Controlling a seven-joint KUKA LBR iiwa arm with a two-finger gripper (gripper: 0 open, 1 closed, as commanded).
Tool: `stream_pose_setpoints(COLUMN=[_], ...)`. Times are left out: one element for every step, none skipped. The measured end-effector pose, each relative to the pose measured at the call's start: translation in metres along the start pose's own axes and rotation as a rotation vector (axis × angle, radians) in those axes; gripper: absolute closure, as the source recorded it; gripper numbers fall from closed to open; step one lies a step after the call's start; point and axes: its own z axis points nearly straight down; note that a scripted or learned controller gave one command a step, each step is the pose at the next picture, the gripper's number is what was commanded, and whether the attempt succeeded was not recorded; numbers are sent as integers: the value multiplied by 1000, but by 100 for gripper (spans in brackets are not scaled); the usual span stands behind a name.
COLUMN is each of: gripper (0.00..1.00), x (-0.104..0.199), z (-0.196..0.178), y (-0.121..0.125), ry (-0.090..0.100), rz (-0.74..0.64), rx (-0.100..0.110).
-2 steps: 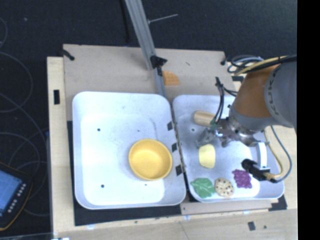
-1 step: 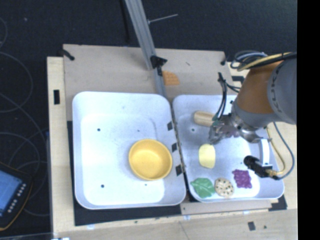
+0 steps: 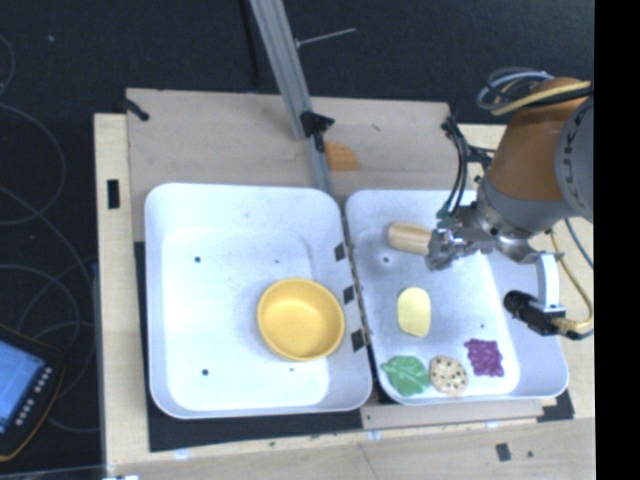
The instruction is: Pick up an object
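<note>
The claw [image 3: 443, 248] is positioned low over the right bin [image 3: 520, 373], at the right end of a tan cylinder [image 3: 408, 236] lying in that bin's 11 o'clock area. Whether the claw is apart or together cannot be told. A pale yellow lump [image 3: 414, 311] is located at the bin's centre. A green leaf [image 3: 404, 373], a speckled cookie [image 3: 448, 374] and purple grapes [image 3: 485, 357] are lined along the 6 o'clock edge. A yellow bowl [image 3: 299, 318] is seated in the left bin [image 3: 200, 228], toward 4 o'clock.

Around me: a pale wooden bench [image 3: 230, 138] is standing on dark flooring [image 3: 60, 38]; loose cables [image 3: 25, 218] are trailing at left; a grey metal post [image 3: 280, 53] is slanting overhead.
</note>
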Motion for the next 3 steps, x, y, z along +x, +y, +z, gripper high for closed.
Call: stream_pose_setpoints(gripper=[100,100,100], x=[-1,52,99], z=[-51,-40,-46], y=[2,8,16], ry=[0,2,3], rz=[-1,-4,-4], rx=[0,7,6])
